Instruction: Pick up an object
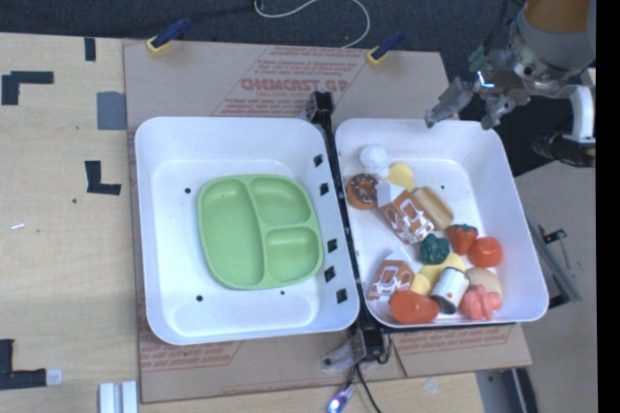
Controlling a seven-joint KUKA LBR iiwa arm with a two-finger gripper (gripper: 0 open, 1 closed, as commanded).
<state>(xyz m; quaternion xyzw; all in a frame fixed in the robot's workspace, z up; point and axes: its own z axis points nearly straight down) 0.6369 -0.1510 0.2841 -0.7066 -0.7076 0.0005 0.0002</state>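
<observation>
The right bin (504, 171) holds several toy foods: a white piece (373, 156), a yellow piece (400, 175), a chocolate donut (362, 191), a hot dog (433, 205), a striped carton (408, 220), a dark green piece (434, 249), red tomatoes (483, 251) and a red pepper (414, 308). My gripper (470, 109) hangs above the bin's far edge, near its back right corner. Its two fingers are spread apart and open, with nothing between them.
The left bin (165, 207) holds a green divided plate (262, 230). Both bins rest on a cardboard sheet (281, 81) with yellow-blue clamps (169, 34) at its back corners. A white cable (310, 6) lies behind.
</observation>
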